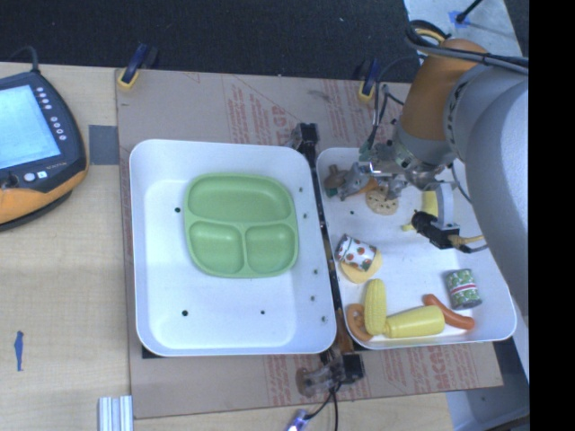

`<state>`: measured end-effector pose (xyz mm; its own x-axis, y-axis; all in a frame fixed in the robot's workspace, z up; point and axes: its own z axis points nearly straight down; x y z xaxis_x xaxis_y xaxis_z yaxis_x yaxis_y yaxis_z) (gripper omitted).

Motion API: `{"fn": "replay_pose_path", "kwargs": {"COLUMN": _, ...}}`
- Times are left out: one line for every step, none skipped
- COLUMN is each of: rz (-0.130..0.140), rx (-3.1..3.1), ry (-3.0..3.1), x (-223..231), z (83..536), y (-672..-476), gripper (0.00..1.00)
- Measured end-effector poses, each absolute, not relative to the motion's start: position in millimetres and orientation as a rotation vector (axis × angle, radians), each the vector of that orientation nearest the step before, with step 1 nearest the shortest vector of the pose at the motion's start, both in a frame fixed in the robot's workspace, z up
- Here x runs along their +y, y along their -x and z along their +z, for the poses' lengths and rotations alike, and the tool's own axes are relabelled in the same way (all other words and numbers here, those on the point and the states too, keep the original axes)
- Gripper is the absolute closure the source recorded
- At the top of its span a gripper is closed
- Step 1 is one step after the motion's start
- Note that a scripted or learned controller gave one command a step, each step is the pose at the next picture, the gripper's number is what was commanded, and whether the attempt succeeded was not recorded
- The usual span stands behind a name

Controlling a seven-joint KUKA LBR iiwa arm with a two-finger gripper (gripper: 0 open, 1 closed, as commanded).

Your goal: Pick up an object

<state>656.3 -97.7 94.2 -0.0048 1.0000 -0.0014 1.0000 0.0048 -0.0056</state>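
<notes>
The grey arm's tool point(377, 176) hangs over the far end of the right white bin point(409, 281), just above a small round tan cookie point(383, 204); whether it is open or closed cannot be told. A long yellow plastic corn cob point(414, 322) lies near the bin's near edge, its long axis running left-right, beside a shorter yellow cob point(375, 305) lying near-far.

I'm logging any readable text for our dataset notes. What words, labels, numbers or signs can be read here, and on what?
No text can be quoted.
Red print on the cardboard sheet: too blurred to read.
Label on the small green can: too small to read.
Screen and buttons of the handheld pendant: nothing readable.
</notes>
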Motion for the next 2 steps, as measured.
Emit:
{"fn": "replay_pose_path", "kwargs": {"rz": 0.011, "rx": -2.224, "ry": 2.216, "x": -96.4, "z": 94.3, "y": -656.1, "gripper": 0.00}}
{"fn": "replay_pose_path", "kwargs": {"rz": 0.005, "rx": -2.224, "ry": 2.214, "x": -100.3, "z": 94.0, "y": -656.7, "gripper": 0.00}}
